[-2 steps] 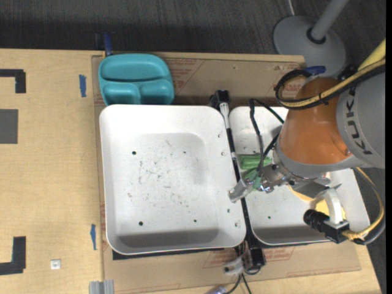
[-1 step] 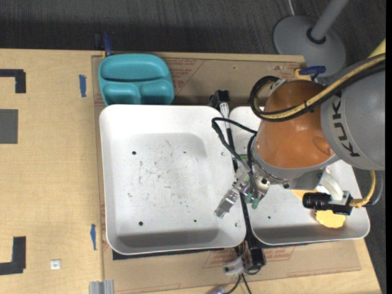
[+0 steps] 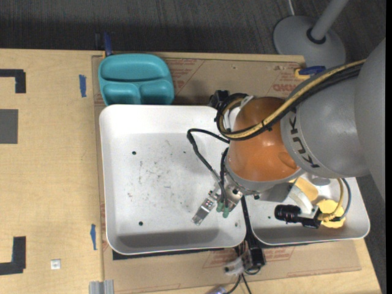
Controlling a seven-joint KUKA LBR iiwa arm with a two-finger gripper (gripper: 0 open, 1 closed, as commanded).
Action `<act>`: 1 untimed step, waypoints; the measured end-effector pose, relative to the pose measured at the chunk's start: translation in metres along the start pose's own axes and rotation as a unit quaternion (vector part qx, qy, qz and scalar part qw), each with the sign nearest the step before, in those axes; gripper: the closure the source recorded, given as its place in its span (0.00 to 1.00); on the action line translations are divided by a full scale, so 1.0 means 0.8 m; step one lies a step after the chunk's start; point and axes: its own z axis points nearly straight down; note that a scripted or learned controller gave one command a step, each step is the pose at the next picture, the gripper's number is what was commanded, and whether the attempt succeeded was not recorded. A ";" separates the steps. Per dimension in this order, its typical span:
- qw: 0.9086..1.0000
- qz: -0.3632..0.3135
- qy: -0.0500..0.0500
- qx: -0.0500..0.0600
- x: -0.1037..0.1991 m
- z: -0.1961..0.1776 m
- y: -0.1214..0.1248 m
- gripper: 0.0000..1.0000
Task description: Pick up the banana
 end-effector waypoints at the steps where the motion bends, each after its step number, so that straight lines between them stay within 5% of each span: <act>1: 0.994 0.111 0.000 0.001 0.030 0.066 0.035 0.00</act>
